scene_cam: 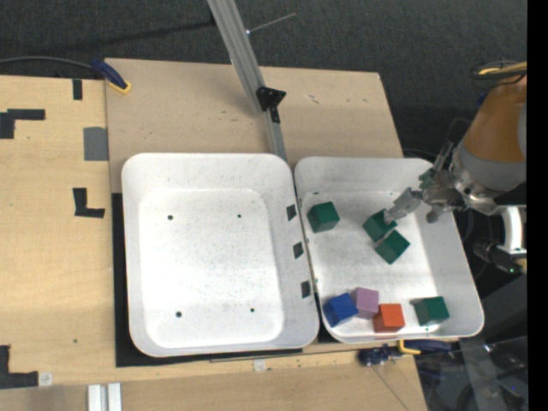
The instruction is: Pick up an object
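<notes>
The right bin (445, 255) holds several small blocks. A green block (323, 217) lies near its left wall, and two more green blocks (377, 225) (393, 247) sit close together in the middle. Along the front edge lie a blue block (340, 307), a purple block (366, 300), an orange block (390, 317) and another green block (431, 309). My gripper (413, 205) reaches in from the right, low over the bin, with its tip right beside the middle green pair. Nothing visibly hangs from it.
The left bin (137, 229) stands beside the right one, sharing a raised rim. A slanted metal rail (244, 50) runs down to the gap between the bins. The arm's orange band (501, 127) is above the right bin's far right corner.
</notes>
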Robot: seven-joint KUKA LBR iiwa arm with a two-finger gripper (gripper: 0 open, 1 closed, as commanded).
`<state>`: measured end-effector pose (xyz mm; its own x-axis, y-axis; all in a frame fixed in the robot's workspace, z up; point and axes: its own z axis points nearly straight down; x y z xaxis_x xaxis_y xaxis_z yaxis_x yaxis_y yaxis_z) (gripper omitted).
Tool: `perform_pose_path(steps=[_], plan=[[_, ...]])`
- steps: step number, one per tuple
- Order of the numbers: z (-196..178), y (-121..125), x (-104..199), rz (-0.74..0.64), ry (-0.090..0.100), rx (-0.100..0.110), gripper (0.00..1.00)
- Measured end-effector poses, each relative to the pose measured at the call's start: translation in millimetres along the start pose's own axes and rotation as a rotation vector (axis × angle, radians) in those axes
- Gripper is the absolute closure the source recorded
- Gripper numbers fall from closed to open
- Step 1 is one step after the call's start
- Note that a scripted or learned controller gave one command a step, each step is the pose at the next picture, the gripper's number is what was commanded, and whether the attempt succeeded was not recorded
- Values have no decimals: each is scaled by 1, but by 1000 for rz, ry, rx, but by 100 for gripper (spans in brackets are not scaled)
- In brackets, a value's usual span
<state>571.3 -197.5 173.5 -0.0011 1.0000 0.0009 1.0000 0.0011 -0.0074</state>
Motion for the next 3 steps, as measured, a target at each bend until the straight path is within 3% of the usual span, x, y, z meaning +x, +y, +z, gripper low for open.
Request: perform_pose_path(steps=[2, 3], plan=[[81, 4, -3, 0, 1, -6, 0], [70, 4, -2, -2, 0, -8, 100]])
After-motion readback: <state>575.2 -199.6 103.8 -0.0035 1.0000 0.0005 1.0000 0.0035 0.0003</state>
